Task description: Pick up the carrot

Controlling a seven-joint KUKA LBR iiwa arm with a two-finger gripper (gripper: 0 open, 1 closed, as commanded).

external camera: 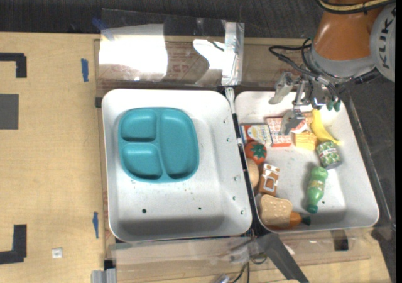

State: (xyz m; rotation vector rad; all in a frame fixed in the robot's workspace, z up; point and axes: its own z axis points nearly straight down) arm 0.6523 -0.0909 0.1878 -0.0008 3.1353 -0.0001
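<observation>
Near edge: the carrot (295, 218) lies in the lower corner of the right bin (361, 203), lower right of centre in the frame, partly tucked under one slice of bread (275, 209).
Carrot axis: long axis runs left to right across the frame, orange body toward the bread, dark green tip pointing right.
Just beyond: one green bottle (315, 189) stands tilted beside it; one small brown-and-white carton (270, 178) sits left of that.
Middle of the right bin: one green-labelled can (328, 154), one tomato (255, 151) against the left wall, one yellow block (305, 142), two flat red-and-white packets (269, 133).
Far end: one banana (321, 126) near the upper right wall.
Gripper: the gripper (300, 98) hangs over the far end of the right bin, above the packets and well apart from the carrot; whether its jaws are spread or closed cannot be told.
Left bin: one left bin (213, 209) holds one teal divided plate (159, 144) with three compartments.
Count: two bins, one arm, one carrot.
</observation>
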